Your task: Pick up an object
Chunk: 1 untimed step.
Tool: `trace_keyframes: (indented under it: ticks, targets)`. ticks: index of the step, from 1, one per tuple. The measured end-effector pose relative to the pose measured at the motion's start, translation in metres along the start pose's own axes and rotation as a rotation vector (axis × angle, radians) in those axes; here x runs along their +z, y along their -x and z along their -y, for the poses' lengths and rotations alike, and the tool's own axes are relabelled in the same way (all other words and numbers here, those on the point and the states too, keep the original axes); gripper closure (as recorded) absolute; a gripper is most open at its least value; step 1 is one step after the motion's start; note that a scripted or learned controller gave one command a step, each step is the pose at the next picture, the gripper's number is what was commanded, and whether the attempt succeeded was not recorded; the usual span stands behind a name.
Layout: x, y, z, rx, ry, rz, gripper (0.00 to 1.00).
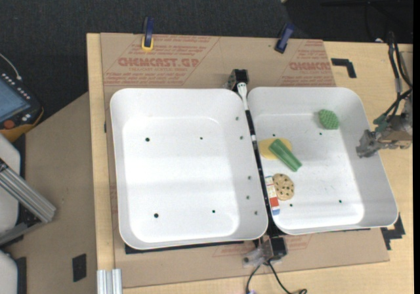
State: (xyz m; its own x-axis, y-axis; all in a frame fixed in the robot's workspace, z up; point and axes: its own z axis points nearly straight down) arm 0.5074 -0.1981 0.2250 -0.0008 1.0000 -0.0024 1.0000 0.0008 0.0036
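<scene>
Several small objects lie in the right bin (354,214). A green bumpy lump (328,119) sits toward the back right. Near the bin's left wall, a green wedge-shaped piece (286,154) rests on a yellow piece (268,149). In front of them lies a round tan cookie-like disc (283,186), with a small red, white and blue item (273,203) against the wall beside it. My gripper (369,144) hangs at the right bin's right rim, a grey metal part well away from all the objects, with nothing seen in it.
The left bin (131,109) stands beside the right one, a black divider strip (252,148) between them. Both rest on a cardboard sheet (170,56) held by two clamps at the back. Cables (399,69) hang at the far right.
</scene>
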Motion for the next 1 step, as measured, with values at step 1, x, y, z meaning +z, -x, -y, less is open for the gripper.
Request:
trace_keyframes:
  ticks: [1]
  targets:
    - [0.0455,-0.0726,0.0272,-0.005,-0.011,-0.008,1.0]
